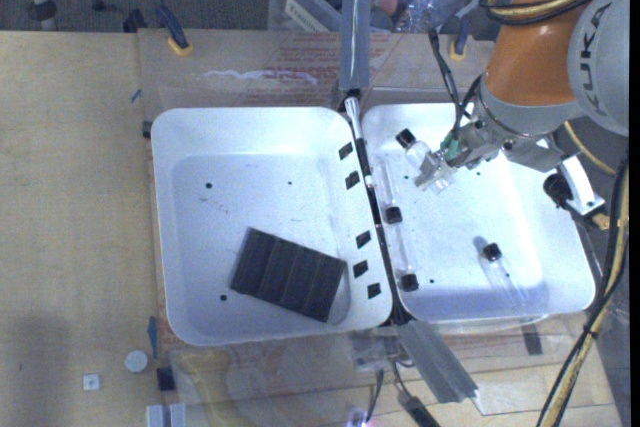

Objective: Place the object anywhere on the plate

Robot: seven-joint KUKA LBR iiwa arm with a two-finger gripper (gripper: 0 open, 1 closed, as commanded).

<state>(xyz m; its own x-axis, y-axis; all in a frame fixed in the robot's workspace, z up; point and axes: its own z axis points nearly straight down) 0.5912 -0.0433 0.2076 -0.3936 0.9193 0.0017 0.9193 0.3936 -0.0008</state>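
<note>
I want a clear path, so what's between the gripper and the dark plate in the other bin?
In the camera view, between the gripper and the dark plate runs the divider where the two bins meet, with small black clips along it.

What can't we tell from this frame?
- Gripper, camera view: small and blurred over the right bin; finger state unreadable, nothing identifiable between them.
- Small clear, dark-capped object in the right bin: too small and transparent to identify.
- Dark ribbed slab in the left bin: if this is the plate, detail too coarse to confirm.
- Arm: cut off by the right edge.
</note>
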